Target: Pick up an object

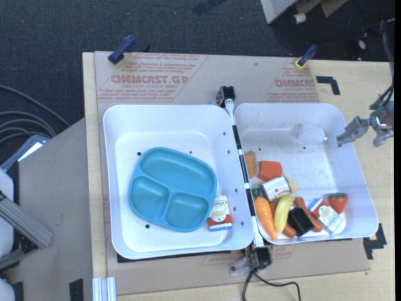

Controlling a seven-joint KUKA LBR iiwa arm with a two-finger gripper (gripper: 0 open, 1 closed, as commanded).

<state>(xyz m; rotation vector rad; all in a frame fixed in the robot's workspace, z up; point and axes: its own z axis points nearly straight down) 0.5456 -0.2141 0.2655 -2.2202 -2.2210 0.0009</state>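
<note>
Partly cut off, hand (366, 129) above right bin (351, 168).

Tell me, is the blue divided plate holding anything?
Empty: the blue divided plate shows three bare compartments; the small carton lies beside it.

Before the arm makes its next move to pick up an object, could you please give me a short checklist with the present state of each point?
1. Objects are available to pick: ok. The right bin holds a pile with a carrot, a banana and an orange block.
2. Gripper is over the pile: not ok. It sits at the right bin's far right rim, apart from the toys.
3. Fingers open for a grasp: cannot tell.
4. Nothing already held: cannot tell.
5. Single object easy to isolate: not ok. The pile is crowded; the small carton beside the blue tray in the left bin lies more apart.
</note>
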